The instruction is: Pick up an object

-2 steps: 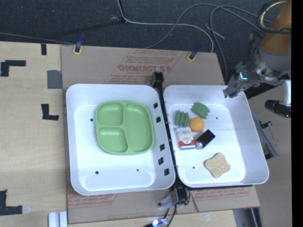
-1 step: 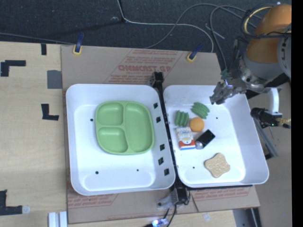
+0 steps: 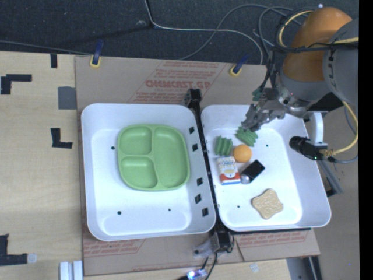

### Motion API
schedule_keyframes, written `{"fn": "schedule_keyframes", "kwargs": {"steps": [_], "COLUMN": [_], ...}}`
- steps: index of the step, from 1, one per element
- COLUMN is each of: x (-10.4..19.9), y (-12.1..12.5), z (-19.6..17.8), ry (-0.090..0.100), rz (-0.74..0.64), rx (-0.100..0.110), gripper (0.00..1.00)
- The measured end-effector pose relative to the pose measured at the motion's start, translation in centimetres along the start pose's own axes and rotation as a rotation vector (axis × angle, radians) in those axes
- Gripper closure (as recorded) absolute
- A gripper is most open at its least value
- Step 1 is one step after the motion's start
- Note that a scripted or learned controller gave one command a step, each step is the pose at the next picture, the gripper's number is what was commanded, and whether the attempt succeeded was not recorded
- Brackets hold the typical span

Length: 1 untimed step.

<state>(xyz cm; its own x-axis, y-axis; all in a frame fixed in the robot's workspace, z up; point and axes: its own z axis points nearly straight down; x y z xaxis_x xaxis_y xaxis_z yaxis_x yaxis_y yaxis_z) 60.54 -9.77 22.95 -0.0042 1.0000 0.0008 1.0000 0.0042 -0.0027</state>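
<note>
My gripper (image 3: 253,123) hangs over the back of the right bin (image 3: 303,182), reaching in from the right. Its tip sits right at a green ridged piece (image 3: 247,136); I cannot tell whether it touches or grips that piece. A second green ridged piece (image 3: 223,145) lies to the left. An orange ball (image 3: 242,153) rests just below the gripper. Further toward the front lie a small red and white carton (image 3: 228,170), a black block (image 3: 252,171) and a tan slice of toast (image 3: 267,203).
The left bin (image 3: 99,174) holds a green divided plate (image 3: 154,157). Black clips run along the wall where the two bins meet (image 3: 201,156). A black cylinder on the arm (image 3: 303,146) overhangs the right bin's right side. Cables hang behind the bins.
</note>
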Motion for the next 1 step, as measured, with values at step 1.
{"fn": "schedule_keyframes", "kwargs": {"steps": [1], "x": [5.88], "y": [-1.11], "z": [-0.28], "ry": [0.001], "rz": [-0.002], "rx": [0.0], "gripper": [1.0]}}
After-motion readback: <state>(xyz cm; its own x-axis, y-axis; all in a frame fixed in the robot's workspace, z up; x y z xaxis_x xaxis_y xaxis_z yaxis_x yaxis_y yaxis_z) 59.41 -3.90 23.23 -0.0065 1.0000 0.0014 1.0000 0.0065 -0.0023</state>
